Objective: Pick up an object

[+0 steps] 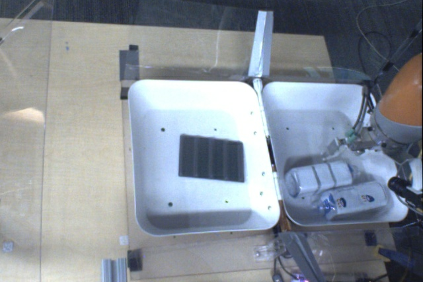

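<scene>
A dark ribbed rectangular pad (211, 157) lies flat in the middle of the left bin (149, 109). In the right bin (297, 99), a pale grey can-like cylinder (319, 179) lies on its side near the front. In front of it a clear bottle with a blue cap (351, 200) rests against the front wall. My gripper (345, 141) reaches in from the right, low in the right bin, just behind and above the cylinder. The orange band (403, 97) of the arm hangs over the bin's right rim.
A metal divider post (261, 43) rises behind the seam between the bins. Cables (383, 30) hang at the right edge. Black clamps (129, 63) sit at the left bin's back corner. Wooden bench (66, 142) stretches to the left.
</scene>
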{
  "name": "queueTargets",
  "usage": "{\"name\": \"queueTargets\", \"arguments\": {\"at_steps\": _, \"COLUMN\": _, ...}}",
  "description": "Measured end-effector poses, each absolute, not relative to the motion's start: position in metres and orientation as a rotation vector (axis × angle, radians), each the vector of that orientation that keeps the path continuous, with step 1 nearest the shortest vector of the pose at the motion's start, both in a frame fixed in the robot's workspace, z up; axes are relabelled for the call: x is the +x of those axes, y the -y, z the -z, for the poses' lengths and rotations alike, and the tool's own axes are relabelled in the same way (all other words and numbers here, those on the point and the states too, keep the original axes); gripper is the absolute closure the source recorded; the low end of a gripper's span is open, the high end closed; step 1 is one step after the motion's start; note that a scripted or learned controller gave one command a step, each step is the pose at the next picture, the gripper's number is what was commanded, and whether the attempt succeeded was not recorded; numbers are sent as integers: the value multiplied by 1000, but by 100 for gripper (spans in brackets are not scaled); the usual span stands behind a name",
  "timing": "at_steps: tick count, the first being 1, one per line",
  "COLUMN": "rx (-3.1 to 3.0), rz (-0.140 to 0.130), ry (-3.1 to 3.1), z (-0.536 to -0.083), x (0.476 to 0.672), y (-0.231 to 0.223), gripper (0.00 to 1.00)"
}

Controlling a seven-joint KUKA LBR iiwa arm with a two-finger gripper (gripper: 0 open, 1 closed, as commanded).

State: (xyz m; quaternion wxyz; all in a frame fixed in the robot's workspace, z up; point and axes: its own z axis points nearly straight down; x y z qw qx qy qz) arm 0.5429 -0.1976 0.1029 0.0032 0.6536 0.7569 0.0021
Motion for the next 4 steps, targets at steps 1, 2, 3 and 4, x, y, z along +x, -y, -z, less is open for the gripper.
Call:
{"name": "queueTargets", "arguments": {"at_steps": 1, "rx": 1918, "rz": -45, "ry": -2405, "z": -101, "x": 510, "y": 204, "gripper": 0}}
{"name": "queueTargets", "arguments": {"at_steps": 2, "rx": 1787, "rz": -16, "ry": -2556, "z": -133, "x": 516, "y": 157, "gripper": 0}}
{"name": "queueTargets", "arguments": {"at_steps": 3, "rx": 1615, "rz": -13, "ry": -2669, "z": -90, "x": 494, "y": 165, "gripper": 0}}
{"name": "queueTargets", "arguments": {"at_steps": 4, "rx": 1083, "rz": -8, "ry": -2926, "z": -91, "x": 501, "y": 110, "gripper": 0}}
